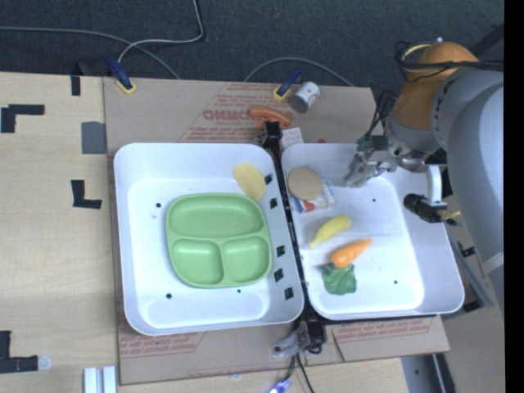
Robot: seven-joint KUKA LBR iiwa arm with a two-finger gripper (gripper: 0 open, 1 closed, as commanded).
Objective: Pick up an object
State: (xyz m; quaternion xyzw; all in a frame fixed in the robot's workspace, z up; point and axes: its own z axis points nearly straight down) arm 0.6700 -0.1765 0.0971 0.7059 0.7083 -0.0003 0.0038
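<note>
Two shallow white bins sit side by side on a table. The right bin [426, 289] holds a yellow banana [329, 228], an orange carrot [350, 252] beside a green leafy piece [340, 280], and a round tan item [305, 182] near the divider. The claw [360, 170] hangs over this bin's upper edge, above and right of the banana, apart from everything; whether it is apart or together cannot be told. The left bin [135, 219] holds a green sectioned plate [219, 240] and a pale yellow piece [249, 180].

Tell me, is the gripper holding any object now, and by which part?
Nothing is held. The gripper hangs over the right bin's far edge with nothing between its fingers; the carrot lies in that bin.
</note>
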